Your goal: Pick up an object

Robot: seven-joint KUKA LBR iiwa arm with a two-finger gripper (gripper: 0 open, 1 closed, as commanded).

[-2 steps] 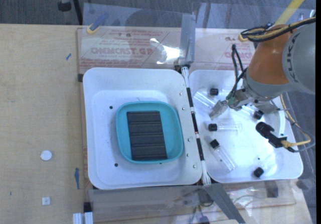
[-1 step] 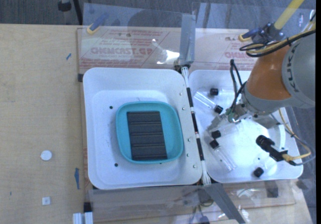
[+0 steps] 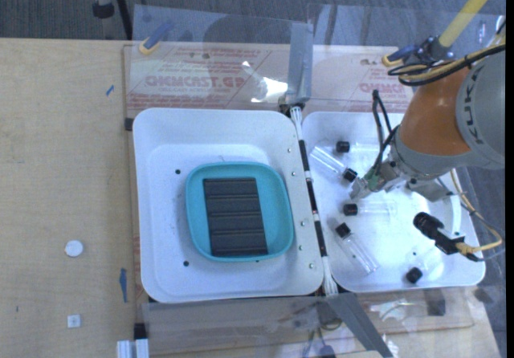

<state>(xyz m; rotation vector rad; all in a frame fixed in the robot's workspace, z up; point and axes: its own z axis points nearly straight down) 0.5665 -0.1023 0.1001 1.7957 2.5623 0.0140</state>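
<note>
gripper [image 3: 371,181] of mine low in the right bin [image 3: 450,272], finger state hard to tell, clear vials [image 3: 328,160] and black caps [image 3: 342,229] scattered around it, teal tray [image 3: 197,212] in the left bin [image 3: 152,188]

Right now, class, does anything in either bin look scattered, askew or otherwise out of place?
The right bin holds clear tubes lying at different angles with small black caps strewn loose among them. In the left bin, the teal tray sits squarely. Nothing looks spilled or broken.
</note>
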